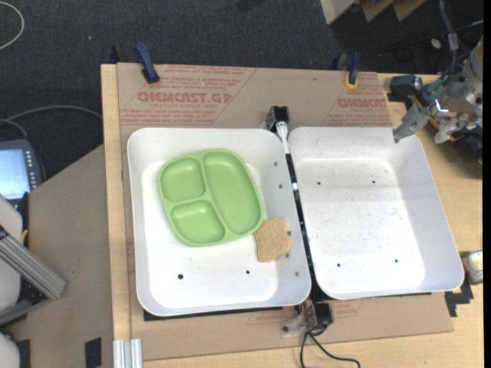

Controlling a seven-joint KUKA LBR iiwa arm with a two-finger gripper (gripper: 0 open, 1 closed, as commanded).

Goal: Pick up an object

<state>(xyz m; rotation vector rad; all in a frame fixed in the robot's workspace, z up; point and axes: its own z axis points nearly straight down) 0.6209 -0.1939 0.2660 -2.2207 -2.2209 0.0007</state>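
Honestly, I'm idling my gripper point(404, 126), aperture I cannot tell, at upper right, risking skidding off the flat green plate point(210, 197).

A green plate point(209, 198) with three compartments lies flat in the left bin point(146, 228), toward its far-left part, turned at a slant. Two smaller compartments sit on its left side and one long compartment runs along its right. Just beside the plate's near-right corner, touching or almost touching its rim, lies a small tan square piece point(272, 239) like a sponge or a slice of toast, flat on the bin floor.
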